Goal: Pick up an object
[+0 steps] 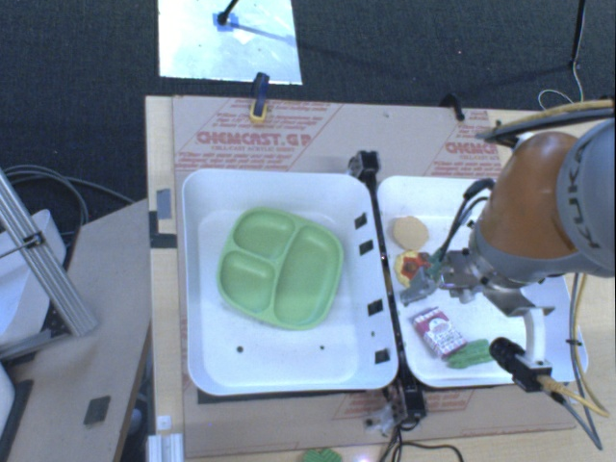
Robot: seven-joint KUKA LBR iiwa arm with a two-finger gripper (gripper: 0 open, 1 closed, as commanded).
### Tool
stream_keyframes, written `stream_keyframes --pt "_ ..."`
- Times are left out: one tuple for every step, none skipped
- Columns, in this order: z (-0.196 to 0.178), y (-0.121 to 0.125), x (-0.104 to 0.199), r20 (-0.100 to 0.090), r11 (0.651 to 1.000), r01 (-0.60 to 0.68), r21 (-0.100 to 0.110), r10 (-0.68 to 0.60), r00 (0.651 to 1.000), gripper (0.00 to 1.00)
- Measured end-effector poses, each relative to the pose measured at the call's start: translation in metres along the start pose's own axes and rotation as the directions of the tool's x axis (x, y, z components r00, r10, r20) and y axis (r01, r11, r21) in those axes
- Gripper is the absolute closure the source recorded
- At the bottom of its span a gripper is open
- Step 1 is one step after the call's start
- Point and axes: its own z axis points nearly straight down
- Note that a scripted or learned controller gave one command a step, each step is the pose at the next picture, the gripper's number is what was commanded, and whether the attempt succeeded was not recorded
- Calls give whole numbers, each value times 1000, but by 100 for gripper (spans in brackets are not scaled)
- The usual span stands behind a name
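Crowding right bin's [404,200] left wall, tool [421,282]

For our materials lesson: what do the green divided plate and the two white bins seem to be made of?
Green divided plate: probably moulded plastic, matte with a soft sheen; uniform colour, rounded compartment ridges. Left bin and right bin: likely thin formed plastic, smooth and slightly glossy; rounded corners, even white walls.

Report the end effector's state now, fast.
End effector: low in the right bin, beside the red-and-yellow toy; open or closed cannot be told.
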Motion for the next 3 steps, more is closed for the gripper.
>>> stream_keyframes --pt "0 0 76 -3 1000 13 0 -13 1000 0" --pt "0 55 20 1 1000 1 -5 -1 1000 0" --pt "-10 53 23 -1 1000 7 -1 -7 1000 100"
